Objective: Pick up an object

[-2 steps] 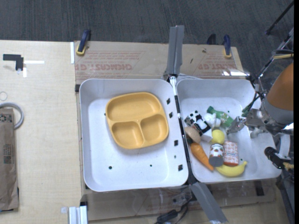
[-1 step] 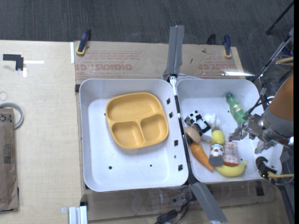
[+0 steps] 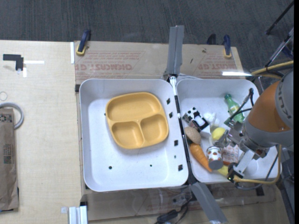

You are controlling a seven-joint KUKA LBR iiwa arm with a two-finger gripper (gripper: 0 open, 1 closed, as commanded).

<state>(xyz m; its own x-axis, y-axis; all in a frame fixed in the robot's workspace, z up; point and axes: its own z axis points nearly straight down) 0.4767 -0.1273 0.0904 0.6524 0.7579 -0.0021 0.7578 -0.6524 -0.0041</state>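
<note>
Leftmost, a brown paper bag point(image 3: 8, 157) lying flat at the edge of the bench point(image 3: 42, 125), with a small black bracket point(image 3: 13, 59) and a strip of white tape nearer the far side. Next, the left bin point(image 3: 135, 178), holding a yellow divided plate point(image 3: 137, 120) with three compartments, set a little toward the far left of the bin floor. Behind both bins, a sheet of printed cardboard point(image 3: 121, 59) pinned by two blue-and-yellow clamps point(image 3: 84, 42). Then the right bin point(image 3: 205, 85), crowded along its near left side: a black-and-white toy point(image 3: 196, 117) close to the dividing wall, a tan potato-shaped piece point(image 3: 192, 134) just beside it, an orange carrot point(image 3: 200, 157) slanting toward the near rim, a yellow lemon-like object point(image 3: 218, 134) in the middle, a small can point(image 3: 214, 155) touching the carrot's right side, and a green bottle point(image 3: 231, 104) farther back. Rightmost, the grey arm with its orange band point(image 3: 266, 113) reaching in low over the pile, gripper point(image 3: 232, 146) down among the can, the lemon-like object and some red-and-white packaging. Cannot tell whether the jaws are open or closed, nor whether anything sits between them.
</note>
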